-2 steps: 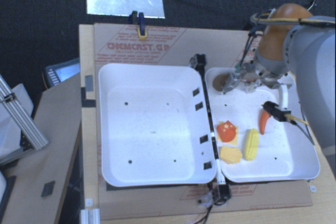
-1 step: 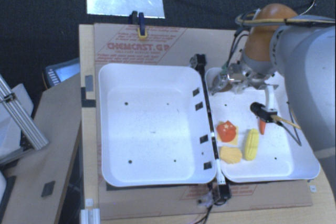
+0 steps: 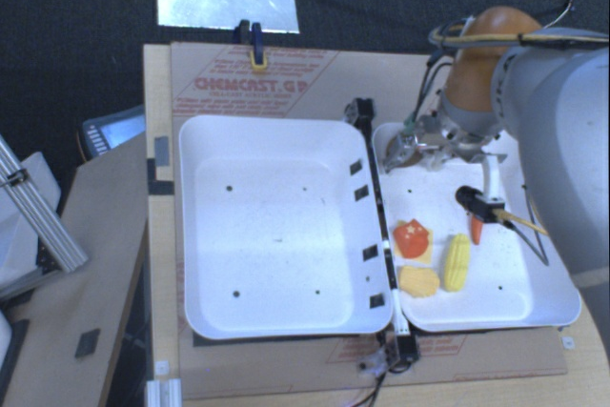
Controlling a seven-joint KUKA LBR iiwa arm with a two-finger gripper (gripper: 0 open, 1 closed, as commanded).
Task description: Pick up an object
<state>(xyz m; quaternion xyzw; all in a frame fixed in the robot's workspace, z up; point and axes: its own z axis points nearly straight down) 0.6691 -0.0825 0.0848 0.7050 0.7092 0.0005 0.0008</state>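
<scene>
My gripper [image 3: 408, 152] hangs over the back left corner of the right bin [image 3: 534, 300], below the orange wrist band. Nothing shows in its grasp. A red tomato-like piece [image 3: 412, 238] lies in the right bin close to the divider. Just in front of it sits a yellow-orange lump [image 3: 419, 281], with a yellow corn cob [image 3: 457, 262] to the right of it. A small orange-red piece [image 3: 476, 230] lies further right, near the middle of the bin. All of these are some way in front of the gripper.
The left bin [image 3: 200, 205] stands beside the right one, joined by a black clipped divider [image 3: 374, 205]. The thick grey arm [image 3: 558, 138] covers the right bin's back right part. Brown cardboard [image 3: 257, 81] lies under both bins.
</scene>
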